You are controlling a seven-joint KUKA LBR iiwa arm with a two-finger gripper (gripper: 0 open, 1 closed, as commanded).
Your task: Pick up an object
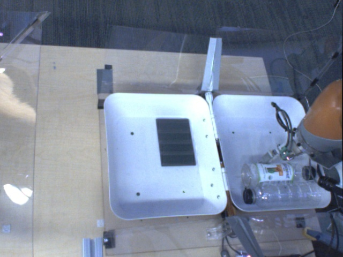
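I see arm (324, 116) low over right bin (241, 116), gripper (286, 153) just above clear plastic bottle (278, 183). Cannot tell how gripper is set or whether it has anything. Bottle lies on side against bin's near wall, black cap away from arm. Risk, my guess: round, slick body rolls or squirts out; wall blocks closing.

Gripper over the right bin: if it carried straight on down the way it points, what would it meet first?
Most likely the clear plastic bottle lying on its side in the right bin. The gripper sits just above the bottle's labelled part, though depth is hard to judge from this slanted view.
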